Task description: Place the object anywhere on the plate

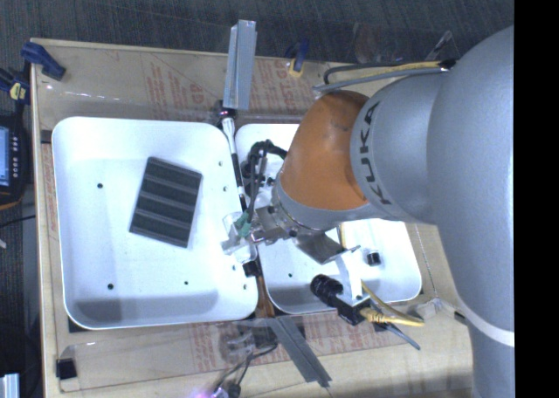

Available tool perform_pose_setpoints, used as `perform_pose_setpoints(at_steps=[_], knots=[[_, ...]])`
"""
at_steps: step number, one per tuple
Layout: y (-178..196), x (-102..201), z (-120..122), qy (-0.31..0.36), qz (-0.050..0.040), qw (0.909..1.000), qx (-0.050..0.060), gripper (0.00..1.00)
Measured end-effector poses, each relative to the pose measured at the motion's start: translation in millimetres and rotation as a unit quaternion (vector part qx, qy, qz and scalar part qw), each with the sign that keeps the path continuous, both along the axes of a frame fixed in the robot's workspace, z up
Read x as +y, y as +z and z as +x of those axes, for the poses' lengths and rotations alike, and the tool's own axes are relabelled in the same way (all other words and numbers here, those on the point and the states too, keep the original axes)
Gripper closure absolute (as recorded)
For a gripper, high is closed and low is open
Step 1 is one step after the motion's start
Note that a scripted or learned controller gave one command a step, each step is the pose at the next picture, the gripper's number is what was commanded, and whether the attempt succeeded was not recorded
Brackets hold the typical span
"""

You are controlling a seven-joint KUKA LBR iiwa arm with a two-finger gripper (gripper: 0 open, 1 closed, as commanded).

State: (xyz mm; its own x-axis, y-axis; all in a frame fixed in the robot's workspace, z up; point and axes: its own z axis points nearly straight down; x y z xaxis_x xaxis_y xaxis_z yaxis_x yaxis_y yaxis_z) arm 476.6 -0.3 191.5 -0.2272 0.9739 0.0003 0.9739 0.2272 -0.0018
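1. Two shallow white bins sit side by side on the counter (131,361), and I read them from the left.
2. Left bin (87,213): I see a dark grey plate (166,202) lying flat on its floor, rectangular, with raised ribs running along its length. It is turned at a slight angle to the bin walls and lies well apart from them on every side.
3. At the wall between the two bins I see a small pale, greenish object (238,227), roughly at the rim of the left bin's right-hand side. It is small and partly hidden, so I cannot tell its shape. It is near the plate's right edge but not on it.
4. Just beside that object is the tool (253,230), at the end of the wrist. From here its tip is a cluster of dark and metal parts, and I cannot tell whether it is released or clenched, nor whether the object is in it.
5. Right bin (393,278): the grey arm (437,143) with its orange band (327,156) covers most of it. On the bare floor to the right I see a small dark item (373,258).
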Motion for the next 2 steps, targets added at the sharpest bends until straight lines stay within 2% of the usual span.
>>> perform_pose_setpoints(at_steps=[1,2], knots=[[-1,64,-1,-0.184,0.0,0.9829,0.001,1.0],[-10,115,39,-0.336,-0.001,0.942,0.002,1.0]])
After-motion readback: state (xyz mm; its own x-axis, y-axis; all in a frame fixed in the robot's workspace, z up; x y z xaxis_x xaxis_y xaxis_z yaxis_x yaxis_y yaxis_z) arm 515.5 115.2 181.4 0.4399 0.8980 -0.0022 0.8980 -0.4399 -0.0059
